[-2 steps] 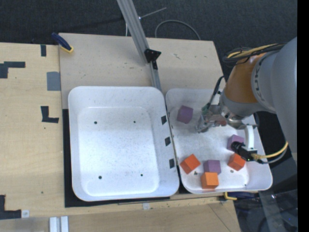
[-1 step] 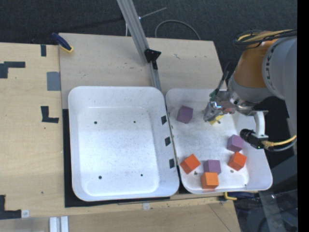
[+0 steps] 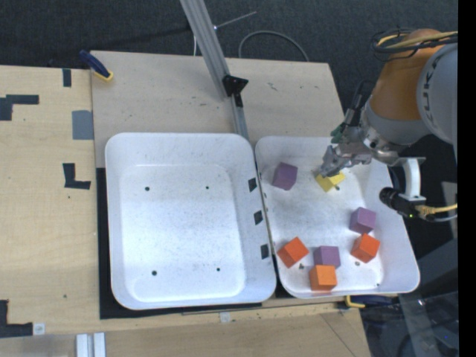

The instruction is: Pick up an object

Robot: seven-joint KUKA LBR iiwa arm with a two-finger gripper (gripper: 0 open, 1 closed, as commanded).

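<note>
A yellow block is seen in the upper part of the right bin, tilted, directly under the tool. The tool's tips are met by the block's upper edge, and the block appears to be pinched between them, though the contact is small and partly shadowed, so the grip cannot be read with full certainty. The tool is carried by the grey arm, whose orange band is seen at the view's right.

A purple cube is placed to the left of the yellow block, well apart from it. Another purple cube is found lower at the right, with an orange cube just below it. Along the near side of the bin, an orange cube, a purple cube and an orange cube are grouped close together.

The left bin is set beside the right one on the tabletop. A metal pole is seen slanting across the tabletop toward the gap between the bins.
</note>
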